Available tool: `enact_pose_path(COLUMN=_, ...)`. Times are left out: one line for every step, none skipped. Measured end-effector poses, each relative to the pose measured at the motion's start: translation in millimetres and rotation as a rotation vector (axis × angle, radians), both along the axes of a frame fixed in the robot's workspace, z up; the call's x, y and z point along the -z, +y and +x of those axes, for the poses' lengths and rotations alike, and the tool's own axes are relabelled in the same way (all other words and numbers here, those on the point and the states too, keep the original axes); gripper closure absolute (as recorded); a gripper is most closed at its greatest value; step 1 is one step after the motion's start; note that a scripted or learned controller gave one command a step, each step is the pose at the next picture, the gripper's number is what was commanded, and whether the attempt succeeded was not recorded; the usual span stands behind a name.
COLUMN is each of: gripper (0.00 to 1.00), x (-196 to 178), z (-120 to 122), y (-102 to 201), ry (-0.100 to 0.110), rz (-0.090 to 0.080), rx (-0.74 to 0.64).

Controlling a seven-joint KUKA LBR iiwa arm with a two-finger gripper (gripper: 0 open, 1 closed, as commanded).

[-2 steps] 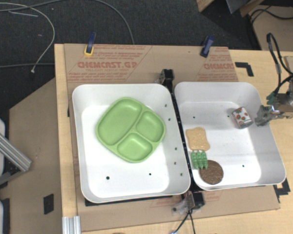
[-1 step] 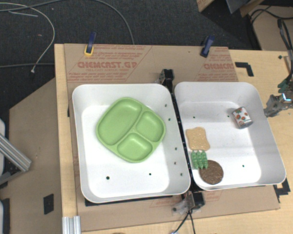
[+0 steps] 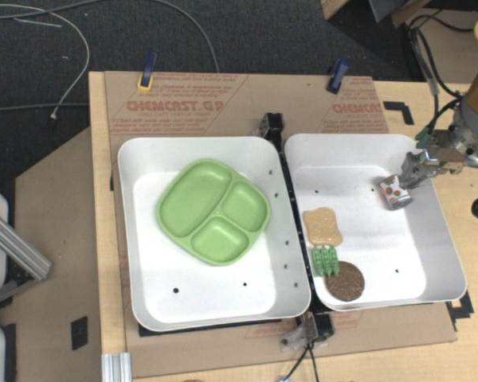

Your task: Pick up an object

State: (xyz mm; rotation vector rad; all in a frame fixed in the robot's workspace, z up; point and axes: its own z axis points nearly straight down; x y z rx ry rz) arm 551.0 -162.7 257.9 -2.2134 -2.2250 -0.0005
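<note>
My gripper (image 3: pixel 408 173) hangs over the right bin (image 3: pixel 430 245); I cannot tell its state. A small can (image 3: pixel 393 192) lies just beside it, well apart from the toast (image 3: pixel 322 225).

The surface (image 3: pixel 56 237) is a tan board, and on it lies a cardboard sheet (image 3: pixel 247 106) printed with red lettering and held at its far edge by two blue clamps, one to the left (image 3: pixel 148 70) and one to the right (image 3: pixel 338 76). On that sheet sit two shallow white bins side by side, touching along their inner edges: the left bin (image 3: pixel 143 293) and the right bin (image 3: pixel 438 253).
</note>
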Motion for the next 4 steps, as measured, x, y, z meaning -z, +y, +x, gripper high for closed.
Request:
enact_pose_path(gripper=1.0, x=12.9, z=0.8, y=58.6, ry=0.001, rz=0.001, rx=0.0)
enact_pose_path(gripper=1.0, x=27.1, z=10.9, y=112.3, ry=0.002, rz=0.001, rx=-0.001)
enact_pose_path(gripper=1.0, x=18.4, z=14.5, y=168.6, ry=-0.004, rz=0.0, rx=-0.002)
enact_pose_path(gripper=1.0, x=29.4, z=12.8, y=214.8, ry=0.002, rz=-0.001, rx=0.001)
